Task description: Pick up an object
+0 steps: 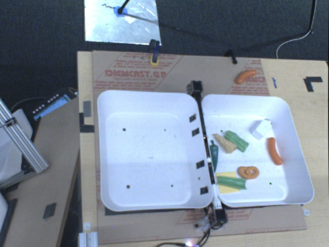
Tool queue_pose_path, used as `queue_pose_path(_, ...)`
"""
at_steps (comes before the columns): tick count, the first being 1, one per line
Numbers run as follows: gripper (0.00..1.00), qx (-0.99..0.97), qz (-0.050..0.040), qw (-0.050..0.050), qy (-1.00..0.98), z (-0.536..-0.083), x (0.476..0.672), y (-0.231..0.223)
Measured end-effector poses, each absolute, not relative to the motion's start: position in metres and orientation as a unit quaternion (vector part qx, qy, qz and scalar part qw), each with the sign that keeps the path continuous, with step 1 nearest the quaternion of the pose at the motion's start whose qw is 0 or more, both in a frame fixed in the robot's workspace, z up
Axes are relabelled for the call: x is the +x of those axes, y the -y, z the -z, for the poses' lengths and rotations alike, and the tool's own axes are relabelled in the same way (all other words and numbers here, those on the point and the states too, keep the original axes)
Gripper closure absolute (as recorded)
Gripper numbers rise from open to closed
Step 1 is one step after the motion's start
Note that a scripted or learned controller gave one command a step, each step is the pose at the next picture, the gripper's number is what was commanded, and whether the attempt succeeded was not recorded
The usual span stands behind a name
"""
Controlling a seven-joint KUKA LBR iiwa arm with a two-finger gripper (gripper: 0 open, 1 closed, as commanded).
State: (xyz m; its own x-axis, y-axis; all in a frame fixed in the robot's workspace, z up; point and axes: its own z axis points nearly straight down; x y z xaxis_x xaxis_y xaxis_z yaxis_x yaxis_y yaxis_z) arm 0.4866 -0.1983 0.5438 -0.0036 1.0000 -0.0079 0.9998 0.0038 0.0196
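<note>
The right bin (295, 153) holds several small objects. A white block (260, 128) lies toward the back right, and an orange sausage (275, 151) sits just below it near the right wall. A green vegetable (237, 140) leans against a beige cone-shaped piece (224, 142) in the middle. A dark green pepper (214, 154) lies along the bin's left wall. Near the front sit a pretzel (249, 172) and a yellow-and-green piece (231, 181).
The left bin (149, 148) stands beside the right one on brown cardboard (136, 71). Another orange sausage (245, 76) lies on the cardboard behind the right bin. A yellow and blue clamp (154, 53) sits at the bench's back edge.
</note>
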Motion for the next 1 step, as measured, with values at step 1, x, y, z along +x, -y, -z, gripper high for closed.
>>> queue_pose_path(1, 1.0, 0.705, -0.0005, 0.001, -0.709, -0.521, 0.5024, 0.1738)
